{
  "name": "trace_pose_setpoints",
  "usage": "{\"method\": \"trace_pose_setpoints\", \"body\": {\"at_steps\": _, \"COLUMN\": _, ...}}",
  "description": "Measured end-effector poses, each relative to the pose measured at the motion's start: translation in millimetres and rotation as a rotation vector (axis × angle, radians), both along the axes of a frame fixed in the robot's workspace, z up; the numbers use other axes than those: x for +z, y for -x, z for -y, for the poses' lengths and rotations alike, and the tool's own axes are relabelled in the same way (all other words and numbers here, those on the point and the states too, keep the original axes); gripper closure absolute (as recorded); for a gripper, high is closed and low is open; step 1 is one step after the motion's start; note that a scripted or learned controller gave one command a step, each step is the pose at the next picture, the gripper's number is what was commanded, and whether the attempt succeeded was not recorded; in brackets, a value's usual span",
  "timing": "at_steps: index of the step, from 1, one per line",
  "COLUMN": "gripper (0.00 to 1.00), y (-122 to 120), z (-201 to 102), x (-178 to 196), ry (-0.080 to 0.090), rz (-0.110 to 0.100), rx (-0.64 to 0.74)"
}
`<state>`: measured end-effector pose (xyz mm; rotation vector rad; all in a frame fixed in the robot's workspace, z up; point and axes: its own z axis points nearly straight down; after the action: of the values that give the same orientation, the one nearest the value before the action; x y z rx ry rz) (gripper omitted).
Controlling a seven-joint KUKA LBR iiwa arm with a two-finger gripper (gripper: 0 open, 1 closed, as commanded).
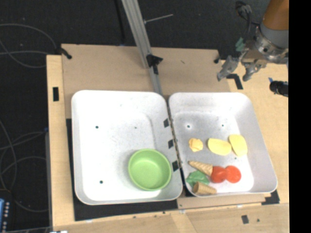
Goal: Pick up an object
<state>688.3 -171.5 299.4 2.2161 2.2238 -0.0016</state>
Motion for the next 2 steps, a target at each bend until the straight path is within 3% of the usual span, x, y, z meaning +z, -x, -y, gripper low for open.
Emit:
{"method": "trace_pose_setpoints", "body": {"at_steps": 1, "gripper": 0.00, "y": 0.2, "z": 0.9, "x": 0.1, "ry": 0.002, "rz": -0.001, "rx": 0.000}}
{"method": "trace_pose_setpoints", "body": {"at_steps": 2, "gripper": 0.00, "y": 3.7, "z": -5.3, "x": -47.0, "ry": 0.001, "rz": -0.004, "rx": 0.001}}
